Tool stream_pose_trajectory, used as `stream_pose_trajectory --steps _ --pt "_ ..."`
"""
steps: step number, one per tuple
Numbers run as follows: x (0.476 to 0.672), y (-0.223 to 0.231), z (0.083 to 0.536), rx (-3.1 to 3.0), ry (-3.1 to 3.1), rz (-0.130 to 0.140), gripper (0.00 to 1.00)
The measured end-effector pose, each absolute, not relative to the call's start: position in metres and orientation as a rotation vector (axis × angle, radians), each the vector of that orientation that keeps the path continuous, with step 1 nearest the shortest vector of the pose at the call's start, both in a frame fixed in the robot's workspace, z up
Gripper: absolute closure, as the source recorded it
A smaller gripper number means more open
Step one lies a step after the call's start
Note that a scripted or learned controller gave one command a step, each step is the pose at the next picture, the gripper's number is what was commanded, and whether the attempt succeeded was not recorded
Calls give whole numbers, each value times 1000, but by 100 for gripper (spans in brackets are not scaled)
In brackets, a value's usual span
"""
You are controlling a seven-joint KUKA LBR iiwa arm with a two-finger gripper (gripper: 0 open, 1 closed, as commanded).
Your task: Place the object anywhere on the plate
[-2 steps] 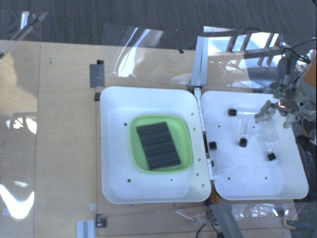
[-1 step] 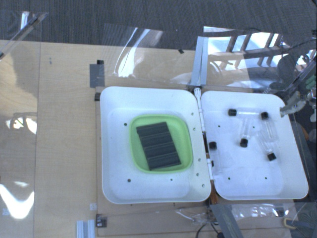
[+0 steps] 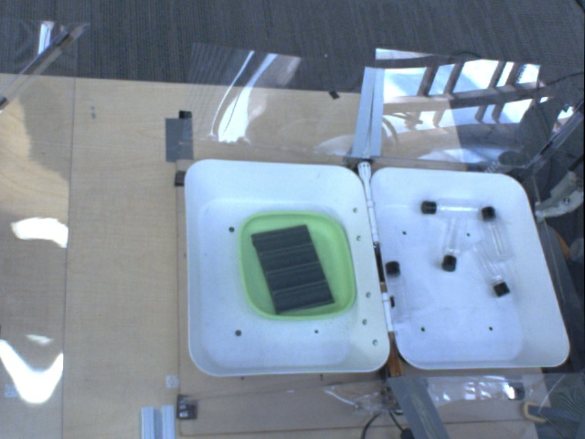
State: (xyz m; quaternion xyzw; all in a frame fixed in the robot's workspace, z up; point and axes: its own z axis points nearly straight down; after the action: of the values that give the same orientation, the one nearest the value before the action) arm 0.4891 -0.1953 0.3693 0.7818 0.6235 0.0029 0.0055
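Note:
A dark grey ridged rectangular block [image 3: 292, 269] lies flat on the green square plate [image 3: 340, 245], slightly turned and covering most of the plate's middle. The plate rests in the left white bin [image 3: 208, 332]. Nothing touches the block from above.
The right white bin [image 3: 539, 332] holds several clear tubes with black caps, such as one at the back [image 3: 454, 211] and one on the right [image 3: 496, 245]. A loose black cap [image 3: 392, 268] lies near its left wall. A grey metal post [image 3: 368, 117] stands behind the seam between the bins.

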Motion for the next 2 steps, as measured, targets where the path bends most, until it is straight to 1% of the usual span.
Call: stream_pose_trajectory --steps 1,2 --pt "489 -199 438 2548 1816 11 0" --pt "489 -197 437 2667 1639 12 0"
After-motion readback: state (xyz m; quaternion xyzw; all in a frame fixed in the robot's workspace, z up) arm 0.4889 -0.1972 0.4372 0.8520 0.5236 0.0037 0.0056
